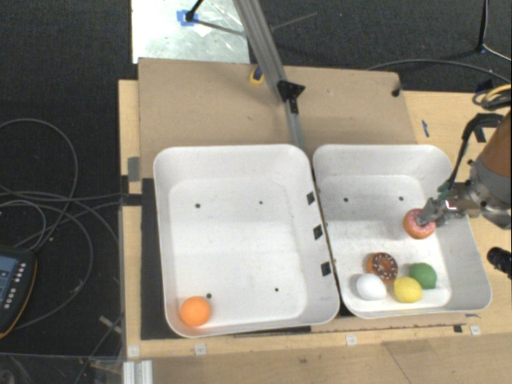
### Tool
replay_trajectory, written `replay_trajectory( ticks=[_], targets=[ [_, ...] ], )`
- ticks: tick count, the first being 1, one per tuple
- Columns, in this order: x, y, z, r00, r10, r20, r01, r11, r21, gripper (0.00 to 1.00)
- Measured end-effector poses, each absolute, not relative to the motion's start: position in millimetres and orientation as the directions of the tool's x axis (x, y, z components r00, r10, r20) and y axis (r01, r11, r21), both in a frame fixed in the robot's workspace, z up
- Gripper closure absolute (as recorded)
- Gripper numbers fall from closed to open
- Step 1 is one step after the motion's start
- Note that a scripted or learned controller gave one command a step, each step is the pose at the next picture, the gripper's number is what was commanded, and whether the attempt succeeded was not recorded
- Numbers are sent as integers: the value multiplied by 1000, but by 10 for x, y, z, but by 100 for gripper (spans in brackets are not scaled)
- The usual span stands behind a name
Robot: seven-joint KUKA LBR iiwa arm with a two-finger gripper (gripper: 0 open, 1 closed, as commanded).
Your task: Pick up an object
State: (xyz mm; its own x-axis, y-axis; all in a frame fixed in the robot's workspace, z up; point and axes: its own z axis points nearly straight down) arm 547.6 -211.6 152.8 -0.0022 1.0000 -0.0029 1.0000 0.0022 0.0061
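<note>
Pink doughnut (418, 225) in the right bin (352, 174) sits under my pincer (432, 212), which touches its top; whether it is parted or clamped, I cannot tell.

A pink ring-shaped doughnut (418, 226) lies at my fingers (433, 213), right of centre in the frame. Lower right sit a chocolate doughnut (382, 266), a white ball (370, 286), a yellow ball (408, 290) and a green ball (423, 275), bunched together. An orange ball (195, 311) rests lower left.
</note>
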Motion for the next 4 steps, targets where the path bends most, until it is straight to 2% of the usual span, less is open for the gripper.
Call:
replay_trajectory(
  ticks=[1, 2, 3, 4],
  targets=[
    [5523, -2098, 2172, -6, 1000, -3, 1000, 6, 9, 100],
    [5539, -2103, 2584, -6, 1000, -3, 1000, 6, 7, 100],
    [5603, -1601, 2514, -10, 1000, 2, 1000, 10, 1, 100],
    [5777, -1184, 2450, -10, 1000, 1, 1000, 10, 2, 100]
  ],
)
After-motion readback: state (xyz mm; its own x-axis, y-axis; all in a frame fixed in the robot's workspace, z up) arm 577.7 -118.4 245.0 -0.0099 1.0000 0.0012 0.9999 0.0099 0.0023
